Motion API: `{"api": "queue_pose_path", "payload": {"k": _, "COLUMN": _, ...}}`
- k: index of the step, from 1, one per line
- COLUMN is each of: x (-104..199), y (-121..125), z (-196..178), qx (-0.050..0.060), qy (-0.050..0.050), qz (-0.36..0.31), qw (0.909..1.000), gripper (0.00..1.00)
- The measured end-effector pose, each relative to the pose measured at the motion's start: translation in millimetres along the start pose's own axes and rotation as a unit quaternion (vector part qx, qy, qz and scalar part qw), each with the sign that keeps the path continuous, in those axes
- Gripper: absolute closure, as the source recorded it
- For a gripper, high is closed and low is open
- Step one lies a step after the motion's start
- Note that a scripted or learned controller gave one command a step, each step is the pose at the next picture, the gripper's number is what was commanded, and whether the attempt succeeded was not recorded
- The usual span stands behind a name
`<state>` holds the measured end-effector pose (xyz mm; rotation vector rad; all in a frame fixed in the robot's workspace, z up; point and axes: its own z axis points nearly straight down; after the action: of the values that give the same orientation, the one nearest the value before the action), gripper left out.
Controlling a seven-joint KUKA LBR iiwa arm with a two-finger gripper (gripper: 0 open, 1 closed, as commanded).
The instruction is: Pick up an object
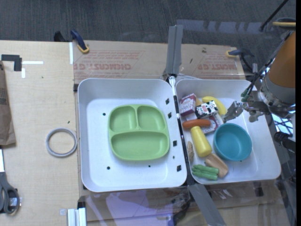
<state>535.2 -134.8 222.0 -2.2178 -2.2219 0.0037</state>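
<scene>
Gripper [233, 111] just above round, smooth teal bowl [232, 142]; metal fingers slightly parted, holding nothing; glossy yellow cylinder [201, 141] left of bowl.

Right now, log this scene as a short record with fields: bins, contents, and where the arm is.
left bin: holds a green divided plate
right bin: blue bowl, yellow bottle, orange carrot, green pods, hot dog, banana, small packets
gripper: above the right bin's far right part, just beyond the blue bowl
held item: none seen
bench, left: ring of tape
</scene>
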Motion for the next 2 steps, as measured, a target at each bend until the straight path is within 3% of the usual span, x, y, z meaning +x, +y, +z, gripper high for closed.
{"api": "queue_pose_path", "payload": {"k": 1, "x": 31, "y": 67, "z": 112, "qx": -0.010, "qy": 0.000, "qz": -0.082, "qw": 0.9966, "gripper": 0.00}}
{"api": "queue_pose_path", "payload": {"k": 2, "x": 0, "y": 111, "z": 130, "qx": 0.000, "qy": 0.000, "qz": -0.066, "qw": 0.9978, "gripper": 0.00}}
